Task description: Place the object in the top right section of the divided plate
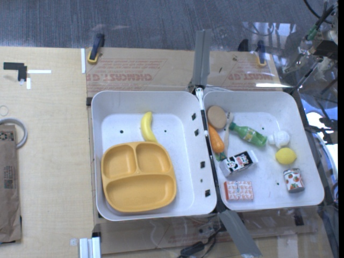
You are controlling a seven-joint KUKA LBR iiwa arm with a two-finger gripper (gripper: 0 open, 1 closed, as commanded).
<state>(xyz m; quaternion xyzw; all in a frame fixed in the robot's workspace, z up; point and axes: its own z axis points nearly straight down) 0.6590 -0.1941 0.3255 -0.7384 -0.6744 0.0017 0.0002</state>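
Looking at this, you're right at the start: the yellow three-section plastic plate (138, 183) sits in the left white bin (107, 109) with every section bare, and a yellow banana (147, 126) lies just beyond its top edge. Honestly can't tell how the pincer is set, or which item is meant. Next you'd pick something, maybe from the right white bin (298, 112), and carry it to the top right section.

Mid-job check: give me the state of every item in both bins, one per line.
divided plate: flat in left bin, sections bare
banana: in left bin, touching plate's top rim
green bottle: lying on its side
carrot: lying by the divider
milk carton: tipped over
can: lying down
lemon: resting loose
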